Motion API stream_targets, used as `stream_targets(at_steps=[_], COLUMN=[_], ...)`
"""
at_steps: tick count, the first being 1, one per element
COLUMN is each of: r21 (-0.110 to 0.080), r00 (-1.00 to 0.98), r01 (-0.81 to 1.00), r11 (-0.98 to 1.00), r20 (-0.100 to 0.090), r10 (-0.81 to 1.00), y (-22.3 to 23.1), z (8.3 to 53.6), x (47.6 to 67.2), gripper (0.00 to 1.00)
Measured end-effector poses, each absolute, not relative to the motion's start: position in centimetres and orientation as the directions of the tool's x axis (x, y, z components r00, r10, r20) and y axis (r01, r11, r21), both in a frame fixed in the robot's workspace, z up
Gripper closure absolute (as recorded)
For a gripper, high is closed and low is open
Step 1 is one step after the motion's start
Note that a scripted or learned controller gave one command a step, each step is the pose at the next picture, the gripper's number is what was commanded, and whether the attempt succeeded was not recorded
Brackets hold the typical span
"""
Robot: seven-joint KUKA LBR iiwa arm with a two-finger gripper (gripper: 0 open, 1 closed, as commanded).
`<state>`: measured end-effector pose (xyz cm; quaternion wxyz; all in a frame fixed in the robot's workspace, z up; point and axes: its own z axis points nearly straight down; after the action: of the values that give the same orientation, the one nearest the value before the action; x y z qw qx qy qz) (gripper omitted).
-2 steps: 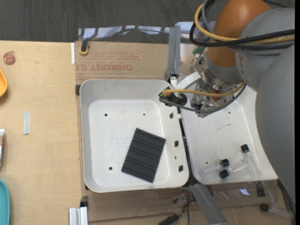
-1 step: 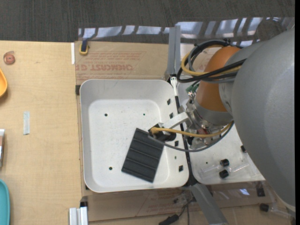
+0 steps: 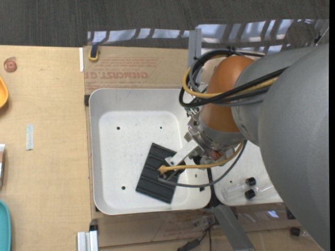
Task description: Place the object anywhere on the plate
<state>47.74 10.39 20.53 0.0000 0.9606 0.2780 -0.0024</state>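
My gripper (image 3: 205, 158) hangs under the orange-banded wrist, over the right rim of the left white bin (image 3: 107, 140). The arm's bulk covers it from above. A clear plastic object (image 3: 242, 190) with two small black caps lies in the right bin (image 3: 225, 197), just below and to the right of the gripper and apart from it. Nothing shows between the gripper and that object. Most of the right bin is hidden behind the arm.
A brown cardboard sheet (image 3: 131, 69) lies behind the bins. On the wooden bench at the left are an orange item (image 3: 2, 95) at the edge, a teal item (image 3: 3, 226) at the lower corner and a small grey strip (image 3: 29, 137).
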Motion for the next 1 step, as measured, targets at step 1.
stream_targets(at_steps=[1], r21=[0.002], r00=[0.856], r01=[0.517], r11=[-0.856], r20=[-0.003], r10=[0.517], y=[12.13], z=[44.08], x=[47.81], gripper=[1.00])
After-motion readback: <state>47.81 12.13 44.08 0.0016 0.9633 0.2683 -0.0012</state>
